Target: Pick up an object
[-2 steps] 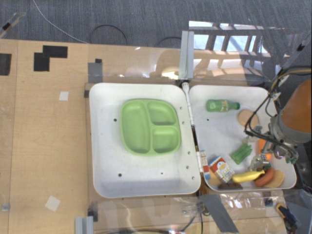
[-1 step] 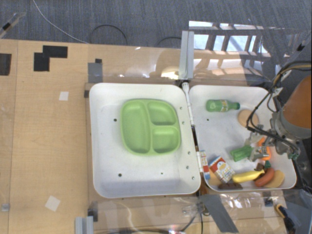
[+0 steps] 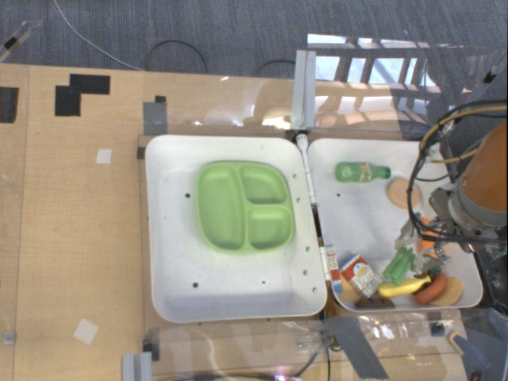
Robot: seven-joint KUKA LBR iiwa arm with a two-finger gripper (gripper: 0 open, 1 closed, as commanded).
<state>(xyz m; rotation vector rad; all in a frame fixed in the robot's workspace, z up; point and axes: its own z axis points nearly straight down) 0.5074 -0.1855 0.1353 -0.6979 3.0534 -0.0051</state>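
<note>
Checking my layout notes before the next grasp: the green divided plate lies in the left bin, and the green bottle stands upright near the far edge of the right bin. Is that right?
One detail is off. The camera view shows the green bottle lying on its side, not upright, near the far edge of the right bin. The green divided plate does lie in the left bin.

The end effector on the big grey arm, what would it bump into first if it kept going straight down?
Probably the small green object lying right under the end effector, near the banana in the right bin. Depth is hard to judge from above, so that is a best guess.
</note>
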